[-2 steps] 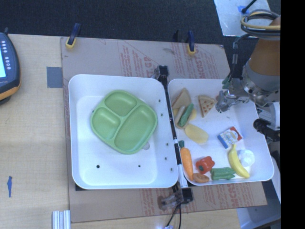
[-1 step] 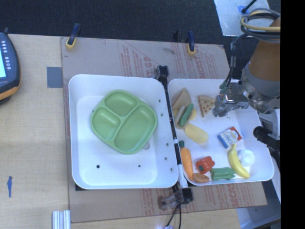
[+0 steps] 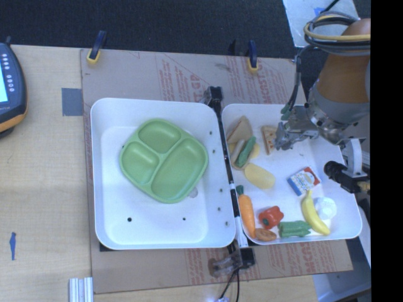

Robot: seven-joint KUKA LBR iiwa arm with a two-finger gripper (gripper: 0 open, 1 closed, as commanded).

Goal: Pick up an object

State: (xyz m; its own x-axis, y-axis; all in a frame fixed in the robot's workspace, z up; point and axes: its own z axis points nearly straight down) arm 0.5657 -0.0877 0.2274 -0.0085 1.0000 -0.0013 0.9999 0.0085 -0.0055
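The right bin (image 3: pixel 352 228) holds several toy foods: a tan bread slice (image 3: pixel 239 131), a green pickle (image 3: pixel 246 151), a yellow potato-like piece (image 3: pixel 259 176), an orange carrot (image 3: pixel 247 214), a red pepper (image 3: pixel 271 216), a green vegetable (image 3: pixel 294 229), a banana (image 3: pixel 313 212), a blue and white carton (image 3: pixel 302 180) and a small cracker (image 3: pixel 269 137). My gripper (image 3: pixel 286 138) hangs low over the bin's far part, just right of the cracker. Nothing I can see is held in it.
The left bin (image 3: pixel 107 231) carries a green divided plate (image 3: pixel 165 160). A black divider (image 3: pixel 221 137) runs between the bins. A handheld pendant (image 3: pixel 9 83) lies at the bench's far left. Blue and yellow clamps (image 3: pixel 252 58) pin the cardboard's far edge.
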